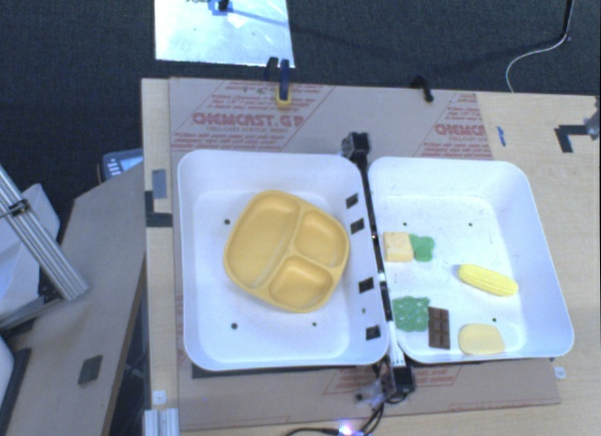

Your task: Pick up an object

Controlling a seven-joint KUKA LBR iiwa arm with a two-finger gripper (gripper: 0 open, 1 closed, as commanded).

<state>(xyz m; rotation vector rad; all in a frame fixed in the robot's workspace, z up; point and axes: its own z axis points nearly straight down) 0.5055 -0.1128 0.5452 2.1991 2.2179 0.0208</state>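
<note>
Both white bins, the left bin [202,331] and the right bin [535,237], are looking like smooth matt plastic, and the yellow divided plate [286,249] is showing a smooth, faintly glossy plastic surface. The tabletop [376,115] is wearing a matt brown sheet printed in red, like cardboard, while the corn cob [487,280] is appearing as ribbed, slightly shiny plastic.

Grey arm sliver [593,125] — far right.

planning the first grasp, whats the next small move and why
Probably bring the end effector in over the right bin above the corn. It lies apart from the other pieces with bare floor around it, while the chocolate touches a green piece, so the corn looks the easiest pick.
</note>
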